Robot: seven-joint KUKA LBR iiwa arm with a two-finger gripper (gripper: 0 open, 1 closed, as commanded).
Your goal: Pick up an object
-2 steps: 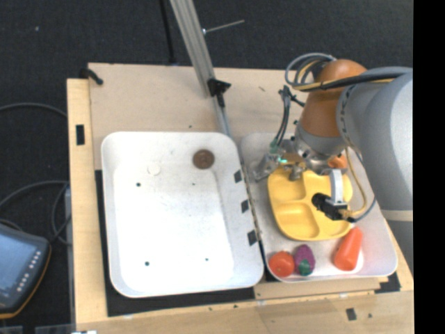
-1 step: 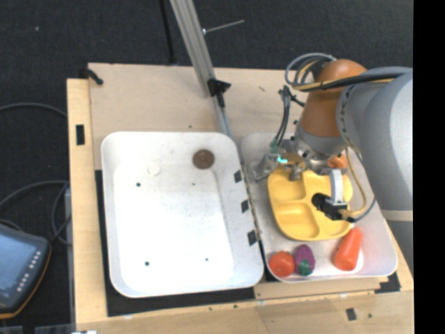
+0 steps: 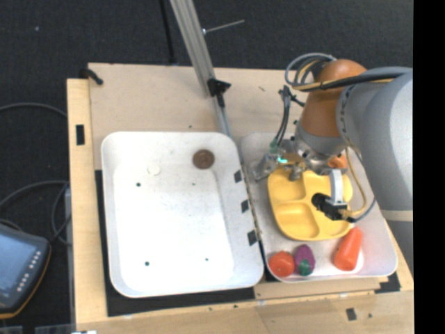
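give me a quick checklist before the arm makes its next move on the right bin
1. Hand over right bin: ok, above the yellow tray.
2. Object between fingers: cannot tell.
3. Targets in reach: ok, red tomato, purple piece and orange carrot lie along the near edge.
4. Cables clear of tray: not ok, a black part hangs over it.
5. Left bin: ok, brown disc lies far off.

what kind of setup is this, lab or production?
Probably a robotics lab grasping rig: two shallow white bins on a plywood bench, toy-like items such as a yellow compartment tray and orange carrot-shaped piece, and a handheld pendant beside it.
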